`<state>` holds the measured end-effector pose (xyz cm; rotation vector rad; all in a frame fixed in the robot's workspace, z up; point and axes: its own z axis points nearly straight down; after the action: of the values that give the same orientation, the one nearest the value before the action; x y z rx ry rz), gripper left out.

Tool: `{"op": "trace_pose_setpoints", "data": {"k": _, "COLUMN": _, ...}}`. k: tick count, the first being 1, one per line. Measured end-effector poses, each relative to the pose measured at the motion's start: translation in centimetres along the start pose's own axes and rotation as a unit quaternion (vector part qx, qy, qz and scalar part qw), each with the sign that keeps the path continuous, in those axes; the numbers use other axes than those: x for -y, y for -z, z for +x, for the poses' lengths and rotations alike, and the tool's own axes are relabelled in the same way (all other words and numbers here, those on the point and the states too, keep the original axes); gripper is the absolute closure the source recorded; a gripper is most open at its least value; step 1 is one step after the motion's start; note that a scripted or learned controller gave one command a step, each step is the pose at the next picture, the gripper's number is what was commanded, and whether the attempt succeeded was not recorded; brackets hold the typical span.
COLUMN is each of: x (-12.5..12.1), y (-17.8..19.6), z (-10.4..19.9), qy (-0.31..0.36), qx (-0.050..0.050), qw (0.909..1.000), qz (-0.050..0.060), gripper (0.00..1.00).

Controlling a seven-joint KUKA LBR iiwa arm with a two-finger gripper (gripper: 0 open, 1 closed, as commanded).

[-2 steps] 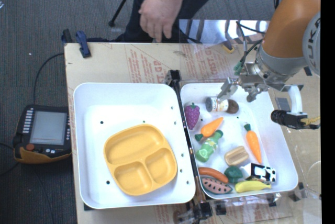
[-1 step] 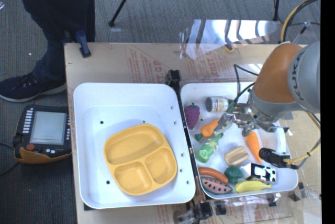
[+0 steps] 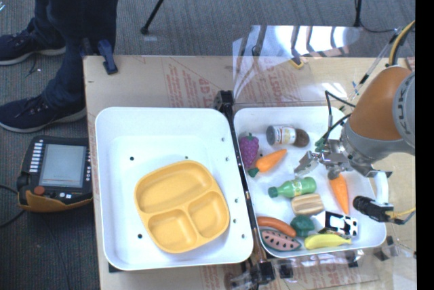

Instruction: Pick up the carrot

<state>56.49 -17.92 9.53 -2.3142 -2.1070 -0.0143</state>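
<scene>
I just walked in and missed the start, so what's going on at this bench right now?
A grey and orange robot arm reaches from the right into the right bin, which is full of toy food. Its gripper hovers between two carrots: one carrot beside the grapes, another carrot under the wrist. Neither is held. The left bin holds a yellow tray.

The gripper (image 3: 317, 161) hangs over the right bin (image 3: 380, 231), between two carrots: one carrot (image 3: 270, 161) lies left of it beside the purple grapes (image 3: 249, 149), the other carrot (image 3: 340, 192) just right. A yellow divided plate (image 3: 181, 204) sits in the left bin (image 3: 122, 139).
</scene>
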Motion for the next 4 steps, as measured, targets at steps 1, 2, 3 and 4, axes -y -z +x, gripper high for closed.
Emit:
{"op": "trace_pose_setpoints", "data": {"k": 1, "x": 2.5, "y": -0.3, "z": -1.4, "qy": 0.185, "qx": -0.004, "qw": 0.9827, "qz": -0.007, "gripper": 0.00}}
{"op": "trace_pose_setpoints", "data": {"k": 2, "x": 2.7, "y": 0.6, "z": -1.9, "qy": 0.180, "qx": -0.001, "qw": 0.9837, "qz": -0.004, "gripper": 1.00}}
{"op": "trace_pose_setpoints", "data": {"k": 3, "x": 3.8, "y": 7.6, "z": 4.6, "qy": 0.145, "qx": 0.006, "qw": 0.9894, "qz": 0.000, "gripper": 1.00}}
{"op": "trace_pose_setpoints", "data": {"k": 4, "x": -1.2, "y": 10.1, "z": 3.7, "qy": 0.254, "qx": 0.007, "qw": 0.9672, "qz": 0.001, "gripper": 1.00}}
